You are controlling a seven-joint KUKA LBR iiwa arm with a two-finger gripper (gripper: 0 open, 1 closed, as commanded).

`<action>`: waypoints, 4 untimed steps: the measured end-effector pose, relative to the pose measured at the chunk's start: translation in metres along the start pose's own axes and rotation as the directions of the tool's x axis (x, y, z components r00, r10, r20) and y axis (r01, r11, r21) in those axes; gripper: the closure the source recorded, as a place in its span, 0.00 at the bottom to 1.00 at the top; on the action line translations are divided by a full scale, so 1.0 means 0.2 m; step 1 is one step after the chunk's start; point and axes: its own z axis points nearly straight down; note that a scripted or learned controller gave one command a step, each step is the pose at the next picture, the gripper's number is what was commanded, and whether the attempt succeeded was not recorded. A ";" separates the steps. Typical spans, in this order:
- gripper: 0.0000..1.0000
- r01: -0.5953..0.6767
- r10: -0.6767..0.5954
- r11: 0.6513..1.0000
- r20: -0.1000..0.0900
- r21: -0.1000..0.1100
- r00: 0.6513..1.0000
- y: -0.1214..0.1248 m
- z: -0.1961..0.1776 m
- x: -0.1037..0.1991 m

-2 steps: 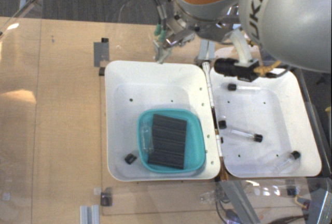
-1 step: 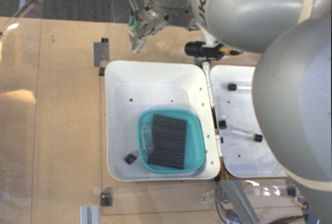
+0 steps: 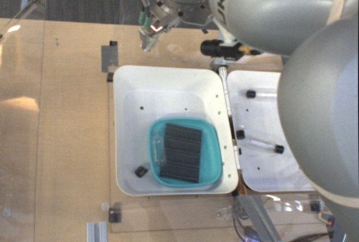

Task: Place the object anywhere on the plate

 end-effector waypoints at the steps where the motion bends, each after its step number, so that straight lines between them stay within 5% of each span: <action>1: 1.00 0.154 -0.154 0.988 -0.010 0.012 0.988 -0.05 0.52 0.01; 2: 1.00 0.156 -0.156 0.988 -0.006 0.003 0.988 -0.04 0.46 0.01; 4: 1.00 0.514 -0.514 0.858 -0.009 0.003 0.858 -0.02 0.35 0.06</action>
